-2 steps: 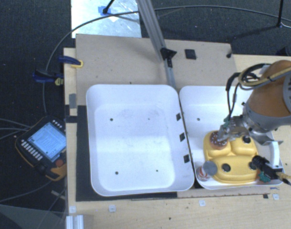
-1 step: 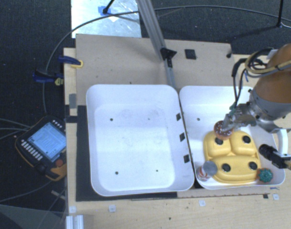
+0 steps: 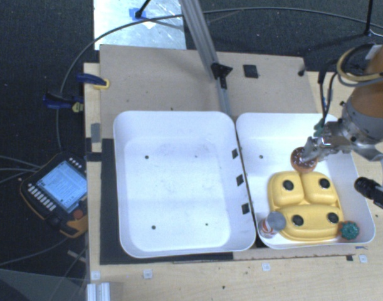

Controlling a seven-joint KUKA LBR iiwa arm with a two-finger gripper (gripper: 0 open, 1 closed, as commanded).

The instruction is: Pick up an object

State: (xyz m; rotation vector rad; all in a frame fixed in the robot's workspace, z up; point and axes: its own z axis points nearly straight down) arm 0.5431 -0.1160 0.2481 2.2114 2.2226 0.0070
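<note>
While several things lie in the right bin [image 3: 260, 137], the one nearest the gripper [image 3: 307, 155] is a small brownish round thing [image 3: 299, 160] at the upper edge of the big yellow block [image 3: 306, 204], a lumpy four-part piece with dark dots on top. That round thing sits directly under the gripper tip, touching or nearly touching it, and it is too small and blurred to say what it is. Whether the gripper is apart or closed on it cannot be told from this slant, so no hold can be claimed. At the yellow block's lower left rests a small grey ball [image 3: 276, 221] beside something orange and white, and at its lower right corner a little green ball [image 3: 350, 230]. The arm [image 3: 367, 111] reaches in from the right, low over the bin, so the step in hand looks like the descent or the grasp itself. The next move probably calls for a firm close on the round thing and a straight lift clear of the yellow block, without dragging against it. The left bin [image 3: 135, 137] sits just beside, both on the desk [image 3: 166, 80].
</note>
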